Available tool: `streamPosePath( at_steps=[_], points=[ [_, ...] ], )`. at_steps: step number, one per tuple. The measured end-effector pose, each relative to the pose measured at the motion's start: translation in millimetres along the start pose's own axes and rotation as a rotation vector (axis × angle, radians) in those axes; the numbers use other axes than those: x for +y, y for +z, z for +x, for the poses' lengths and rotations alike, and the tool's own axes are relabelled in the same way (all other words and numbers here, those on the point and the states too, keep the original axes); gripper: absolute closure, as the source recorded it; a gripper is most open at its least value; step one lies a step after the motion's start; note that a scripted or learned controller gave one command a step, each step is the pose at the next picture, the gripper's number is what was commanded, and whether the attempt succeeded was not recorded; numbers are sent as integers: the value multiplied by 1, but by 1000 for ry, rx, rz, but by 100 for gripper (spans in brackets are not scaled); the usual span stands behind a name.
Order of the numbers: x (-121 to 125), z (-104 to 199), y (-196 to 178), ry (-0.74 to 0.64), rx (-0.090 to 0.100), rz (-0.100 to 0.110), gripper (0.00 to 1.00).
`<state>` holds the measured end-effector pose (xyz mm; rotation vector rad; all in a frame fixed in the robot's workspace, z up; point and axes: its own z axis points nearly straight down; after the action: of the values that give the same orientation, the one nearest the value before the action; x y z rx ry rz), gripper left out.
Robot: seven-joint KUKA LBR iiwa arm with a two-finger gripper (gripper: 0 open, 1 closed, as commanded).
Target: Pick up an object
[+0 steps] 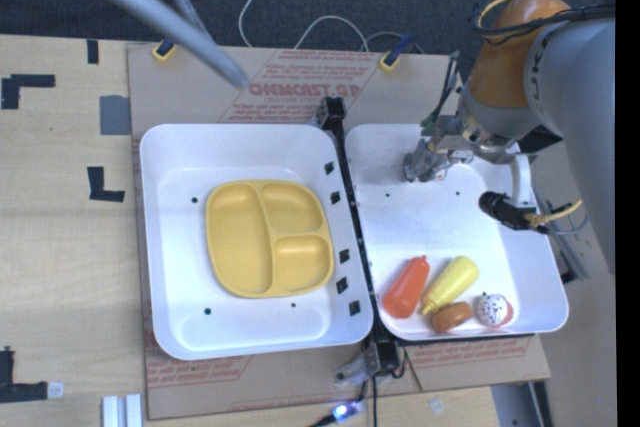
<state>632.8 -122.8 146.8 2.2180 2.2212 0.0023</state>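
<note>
Approach step, nothing gripped yet. Gripper (426, 165) hovering over right bin (470, 215) far edge; jaws' state impossible to tell. Bottle (406, 286), banana (450, 281), sausage (452, 316), ball (492, 310) clustered at near edge. Next: crossing toward near edge, descending onto one.

You had the gripper (425, 165) over the right bin's (520, 260) far end, well apart from the orange bottle (406, 286) and yellow bottle (450, 281).

robot lab: taped bench (60, 215), bins (160, 215).
</note>
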Motion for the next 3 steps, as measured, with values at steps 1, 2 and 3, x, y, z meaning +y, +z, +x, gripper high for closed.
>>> streamPosePath(
  at_steps=[1, 2, 3],
  points=[
    [10, -1, -59, 0, 0, -2, 100],
    [11, -1, -91, 0, 0, 0, 100],
    [10, 61, -96, -5, 3, 4, 100]
  ],
)
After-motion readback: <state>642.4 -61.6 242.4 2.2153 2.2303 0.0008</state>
